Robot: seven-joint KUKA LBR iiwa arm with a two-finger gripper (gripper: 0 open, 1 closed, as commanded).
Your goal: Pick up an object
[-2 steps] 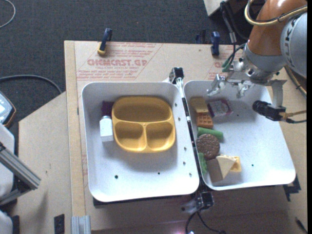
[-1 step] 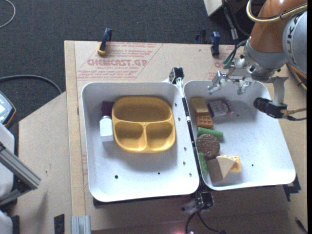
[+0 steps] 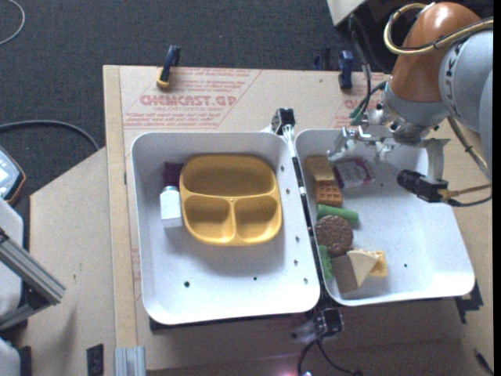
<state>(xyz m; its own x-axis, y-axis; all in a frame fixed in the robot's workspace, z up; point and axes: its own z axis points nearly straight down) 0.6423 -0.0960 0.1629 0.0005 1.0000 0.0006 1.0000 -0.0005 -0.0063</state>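
left bin (image 3: 149,288): divided tray (image 3: 231,198) and small bottle (image 3: 171,207) toward its far edge
right bin (image 3: 423,265): food pieces (image 3: 335,229) along its left wall

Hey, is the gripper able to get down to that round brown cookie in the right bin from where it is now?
Probably yes. The cookie lies face up with nothing over it, and the gripper hangs above the same bin. The green piece and cheese wedge crowd its edges.
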